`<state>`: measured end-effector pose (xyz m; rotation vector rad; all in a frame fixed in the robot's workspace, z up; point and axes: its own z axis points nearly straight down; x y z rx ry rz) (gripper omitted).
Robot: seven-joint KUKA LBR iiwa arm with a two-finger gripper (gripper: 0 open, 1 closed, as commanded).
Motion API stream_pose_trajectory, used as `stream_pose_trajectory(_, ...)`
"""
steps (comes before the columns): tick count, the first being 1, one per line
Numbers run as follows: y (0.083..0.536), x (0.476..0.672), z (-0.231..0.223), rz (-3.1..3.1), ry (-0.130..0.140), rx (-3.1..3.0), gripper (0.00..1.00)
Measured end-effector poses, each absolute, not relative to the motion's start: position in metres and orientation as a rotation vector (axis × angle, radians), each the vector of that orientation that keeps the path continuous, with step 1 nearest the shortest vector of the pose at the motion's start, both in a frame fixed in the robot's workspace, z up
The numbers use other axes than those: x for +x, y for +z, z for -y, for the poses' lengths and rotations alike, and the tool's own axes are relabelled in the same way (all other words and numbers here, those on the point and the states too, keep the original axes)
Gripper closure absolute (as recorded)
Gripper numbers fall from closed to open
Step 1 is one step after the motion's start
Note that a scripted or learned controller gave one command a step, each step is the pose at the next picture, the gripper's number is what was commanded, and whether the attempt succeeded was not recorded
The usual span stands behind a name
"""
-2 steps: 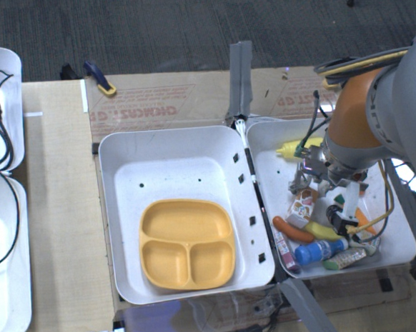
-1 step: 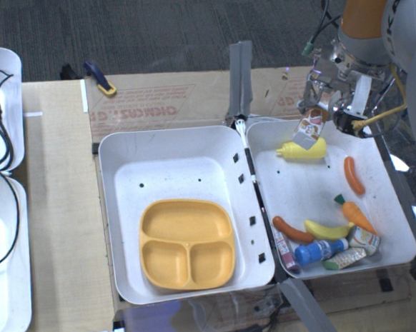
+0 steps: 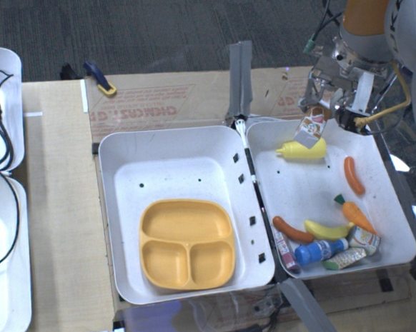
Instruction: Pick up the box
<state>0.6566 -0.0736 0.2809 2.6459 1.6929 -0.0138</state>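
Seen from above at a slant, a table point(image 3: 58, 180) carries two shallow white bins side by side. The left bin point(image 3: 118, 204) holds a yellow divided plate point(image 3: 187, 243) with three compartments, lying toward the bin's near side.

The grey arm point(image 3: 378, 5) with its orange band reaches in from the upper right. Its tool point(image 3: 317, 117) hangs over the far edge of the right bin point(image 3: 390, 204). A small box point(image 3: 311, 128), white with red and brown print, sits tilted between the tool's fingers, gripped at its upper end and raised over the bin's far part. Its lower end overlaps a yellow squeeze bottle point(image 3: 303, 150) that lies on its side on the bin floor.

Further right in this bin lies a red sausage point(image 3: 353, 175). Along the near side, packed close together, are a second sausage point(image 3: 292, 229), a banana point(image 3: 329, 229), a carrot point(image 3: 356, 214), a blue bottle point(image 3: 319, 251), a green tube point(image 3: 344, 259) and a small printed packet point(image 3: 366, 239).

Beyond the bins, a blue and yellow clamp point(image 3: 99, 78) lies on the table.
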Motion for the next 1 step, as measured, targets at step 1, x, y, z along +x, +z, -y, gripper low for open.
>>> stream_pose_trajectory(1, 0.2077, 0.5523, 0.0098, -1.683, -0.01, 2.657, 1.0)
